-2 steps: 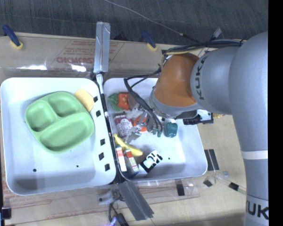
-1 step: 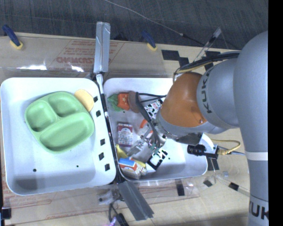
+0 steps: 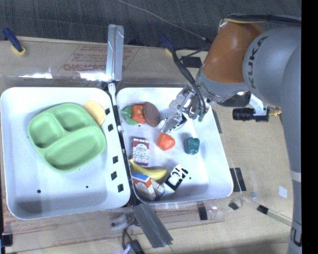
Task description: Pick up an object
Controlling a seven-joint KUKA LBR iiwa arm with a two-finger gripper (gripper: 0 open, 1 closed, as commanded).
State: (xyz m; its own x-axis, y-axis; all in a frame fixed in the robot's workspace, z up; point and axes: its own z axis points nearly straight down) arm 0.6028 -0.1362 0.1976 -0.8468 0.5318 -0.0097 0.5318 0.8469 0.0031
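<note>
Dark ribbed flooring runs along the top, and below it we see a tan bench (image 3: 254, 157) carrying two shallow white bins side by side. We log the left bin (image 3: 21, 194) with a green divided plate (image 3: 67, 135) at its centre and a yellow rounded piece (image 3: 95, 111) touching the plate's rim at 2 o'clock.

We log the right bin (image 3: 214, 168) as cluttered. From its centre, at 11 o'clock, sit a green-and-orange toy vegetable (image 3: 134, 113) and a brown oval object (image 3: 151, 114), touching each other. At about centre lies a small orange-red object (image 3: 166, 141), with a teal object (image 3: 192, 145) just beside it at 3 o'clock. At 9 o'clock we note a red-and-white packet (image 3: 141, 151). At 6 o'clock a banana (image 3: 150, 172) lies over a small carton (image 3: 143, 182), with a black-and-white item (image 3: 176, 177) just to its 3 o'clock side.

We see the grey arm (image 3: 275, 62) with its orange band (image 3: 230, 52) coming in from 3 o'clock. The gripper (image 3: 173, 124) hangs low over the right bin, just at 1 o'clock of the orange-red object and near the brown oval. Its fingers (image 3: 168, 125) look slightly parted with nothing between them, though they are small and partly blurred.
</note>
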